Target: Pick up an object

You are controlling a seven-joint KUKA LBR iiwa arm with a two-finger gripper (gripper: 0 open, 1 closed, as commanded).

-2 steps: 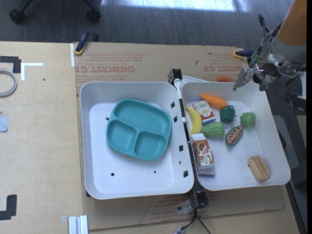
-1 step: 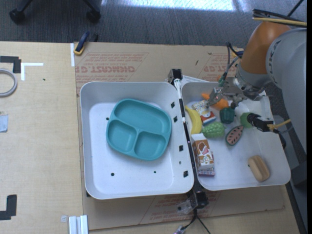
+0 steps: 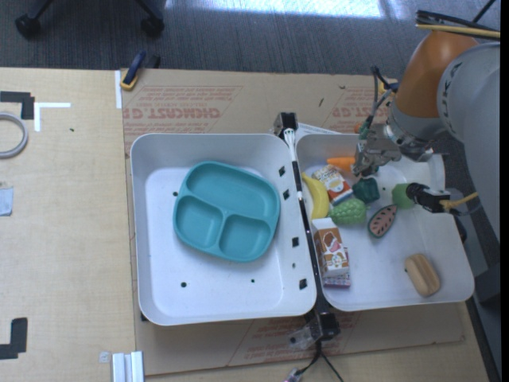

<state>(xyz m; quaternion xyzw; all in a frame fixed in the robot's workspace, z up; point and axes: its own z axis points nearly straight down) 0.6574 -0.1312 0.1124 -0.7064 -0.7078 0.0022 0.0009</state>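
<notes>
My gripper [image 3: 364,165] hangs low over the back of the right bin [image 3: 445,293]. Just under its tip lies a dark green object [image 3: 367,190], and an orange carrot [image 3: 342,162] sits to its left. Around them are a snack packet [image 3: 334,183], a yellow banana [image 3: 316,197], a bumpy green fruit [image 3: 348,211], a watermelon slice [image 3: 382,220] and a light green ball [image 3: 402,195]. Nothing shows between the fingers.
A small carton [image 3: 332,253] lies by the bin's left wall and a bread roll [image 3: 422,274] near its front right. The left bin [image 3: 159,285] bears a teal divided plate [image 3: 227,211]. The arm [image 3: 445,78] comes in from the upper right.
</notes>
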